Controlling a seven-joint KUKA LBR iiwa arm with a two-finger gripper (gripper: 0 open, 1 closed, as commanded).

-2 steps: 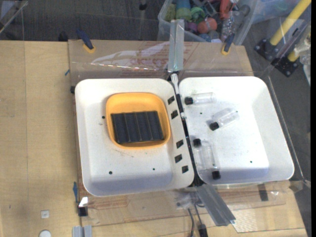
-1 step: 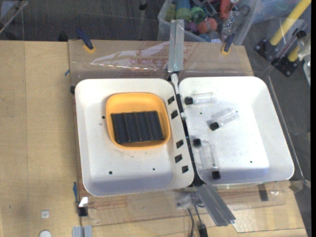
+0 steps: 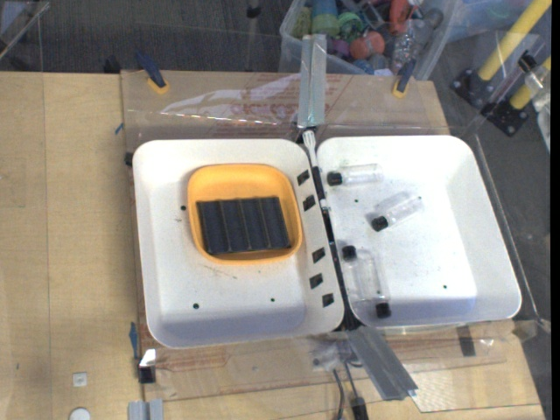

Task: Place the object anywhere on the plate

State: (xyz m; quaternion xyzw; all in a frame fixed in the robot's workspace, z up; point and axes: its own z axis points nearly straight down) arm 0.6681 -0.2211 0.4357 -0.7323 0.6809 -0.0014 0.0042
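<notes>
An orange plate (image 3: 241, 175) lies in the left white bin (image 3: 166, 269), a little above the bin's middle. A flat black ribbed block (image 3: 243, 225) rests on the plate and covers most of its floor, its long side running left to right. Nothing touches or overhangs the block.
The right white bin (image 3: 455, 261) holds several clear vials with black caps, among them one near its top left (image 3: 354, 175), one in the middle (image 3: 395, 208) and one by the left wall (image 3: 367, 274). A clear tub of coloured toys (image 3: 367, 16) stands behind the bench.
</notes>
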